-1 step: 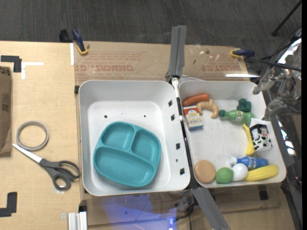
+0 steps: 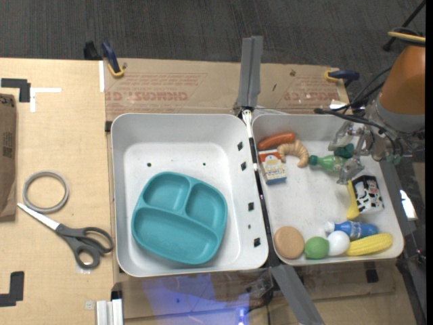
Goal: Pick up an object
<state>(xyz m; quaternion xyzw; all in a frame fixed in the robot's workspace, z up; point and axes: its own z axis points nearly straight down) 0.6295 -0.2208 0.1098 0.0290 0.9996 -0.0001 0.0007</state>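
Over the right bin's upper right corner: gripper, just beside a small green bottle; finger state impossible to tell. Left of that: croissant, red sausage, small carton. Below the gripper: black-and-white cow toy. Along the near wall: tan egg, green ball, corn cob. Across the divider: teal divided plate in the left bin. Outside, on the bench: scissors, tape ring.

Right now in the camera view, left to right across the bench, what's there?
Tape roll → scissors → teal plate → small carton → green ball → corn cob.
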